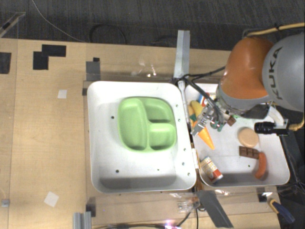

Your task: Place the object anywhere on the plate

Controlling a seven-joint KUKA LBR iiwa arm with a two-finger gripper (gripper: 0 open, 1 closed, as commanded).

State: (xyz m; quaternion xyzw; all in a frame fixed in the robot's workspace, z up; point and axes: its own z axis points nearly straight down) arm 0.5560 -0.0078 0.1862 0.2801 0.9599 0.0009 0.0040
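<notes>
A green divided plate lies in the left white bin. My gripper hangs low over the left part of the right bin, under the arm's orange band. Right below and beside it lie an orange cone-shaped piece and a yellow item, partly hidden by the gripper. I see nothing clearly held.
The right bin also holds a small can at the front left, a round tan cookie, a brown chocolate bar and a reddish sausage. A metal post stands behind the wall between the bins.
</notes>
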